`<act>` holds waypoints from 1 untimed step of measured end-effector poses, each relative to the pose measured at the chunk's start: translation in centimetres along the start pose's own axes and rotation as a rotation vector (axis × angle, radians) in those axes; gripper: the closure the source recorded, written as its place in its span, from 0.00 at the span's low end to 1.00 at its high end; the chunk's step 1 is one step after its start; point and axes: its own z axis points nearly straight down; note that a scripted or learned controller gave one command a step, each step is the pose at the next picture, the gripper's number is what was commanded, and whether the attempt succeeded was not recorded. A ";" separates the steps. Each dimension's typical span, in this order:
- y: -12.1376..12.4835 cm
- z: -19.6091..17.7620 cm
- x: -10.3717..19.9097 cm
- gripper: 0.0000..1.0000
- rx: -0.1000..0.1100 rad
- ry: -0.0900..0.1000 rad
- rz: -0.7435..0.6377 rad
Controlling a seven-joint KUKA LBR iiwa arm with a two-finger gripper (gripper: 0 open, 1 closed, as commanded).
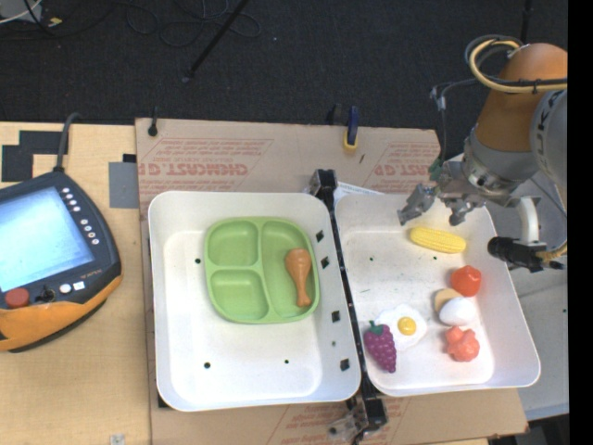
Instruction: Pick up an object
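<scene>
The fingers (414, 204) are spread open with nothing in them, just above the yellow corn (437, 240), which looks light, hard and smooth, best pinched across its middle

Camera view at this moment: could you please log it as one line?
gripper: open, nothing held, above corn | right bin: corn, tomato, fried egg, grapes | left bin: green tray with drumstick

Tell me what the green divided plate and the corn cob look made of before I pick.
Green divided plate: likely moulded plastic, smooth and matte, uniform colour with rounded compartment ridges. Corn cob: probably a plastic or rubber toy, evenly yellow with a soft sheen; kernel texture is too small to tell.
</scene>
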 end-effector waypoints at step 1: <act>-0.5 5.7 0.8 0.00 0.001 0.002 0.006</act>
